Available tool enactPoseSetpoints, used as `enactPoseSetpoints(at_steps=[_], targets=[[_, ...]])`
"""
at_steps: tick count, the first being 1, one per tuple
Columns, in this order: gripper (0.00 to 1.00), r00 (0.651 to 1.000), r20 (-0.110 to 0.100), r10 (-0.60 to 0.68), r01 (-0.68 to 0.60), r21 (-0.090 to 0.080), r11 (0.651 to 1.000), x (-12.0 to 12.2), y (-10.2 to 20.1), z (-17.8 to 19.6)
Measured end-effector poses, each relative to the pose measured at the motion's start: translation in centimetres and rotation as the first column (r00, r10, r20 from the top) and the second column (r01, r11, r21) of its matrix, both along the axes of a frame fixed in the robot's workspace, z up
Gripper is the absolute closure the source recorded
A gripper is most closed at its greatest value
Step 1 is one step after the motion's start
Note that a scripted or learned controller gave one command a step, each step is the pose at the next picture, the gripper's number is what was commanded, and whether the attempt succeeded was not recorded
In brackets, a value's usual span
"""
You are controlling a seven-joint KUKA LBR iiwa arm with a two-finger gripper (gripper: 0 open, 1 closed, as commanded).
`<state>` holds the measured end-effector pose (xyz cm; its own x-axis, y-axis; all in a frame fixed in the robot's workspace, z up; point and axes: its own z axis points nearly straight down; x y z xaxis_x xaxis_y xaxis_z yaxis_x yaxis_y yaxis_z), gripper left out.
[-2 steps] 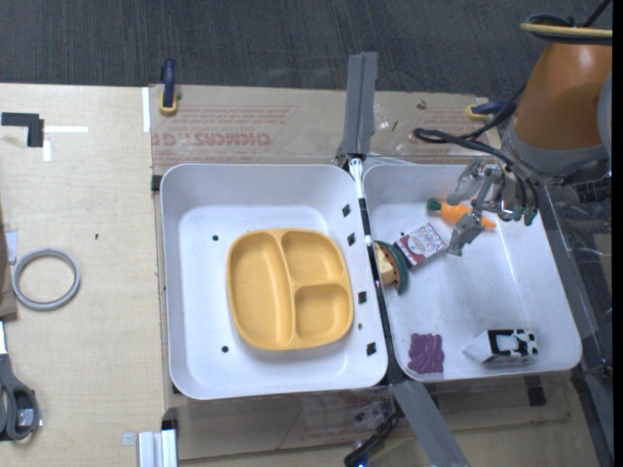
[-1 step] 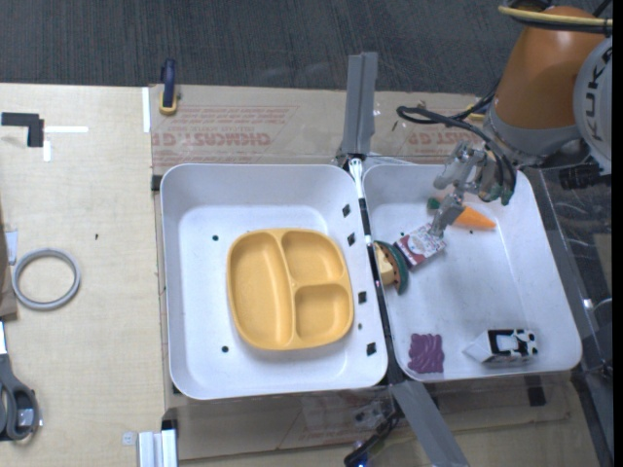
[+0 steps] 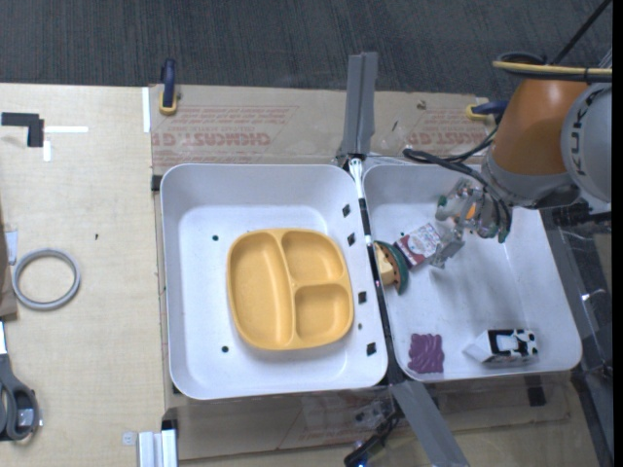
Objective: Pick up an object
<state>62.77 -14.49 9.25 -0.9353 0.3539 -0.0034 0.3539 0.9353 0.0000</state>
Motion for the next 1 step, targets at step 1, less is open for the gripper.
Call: enactPoseSetpoints(at_steps=[1], targets=[[0.0,0.942,0.0,-0.335,0.335,0.001,0.942,0.32,4.04,3.68]])
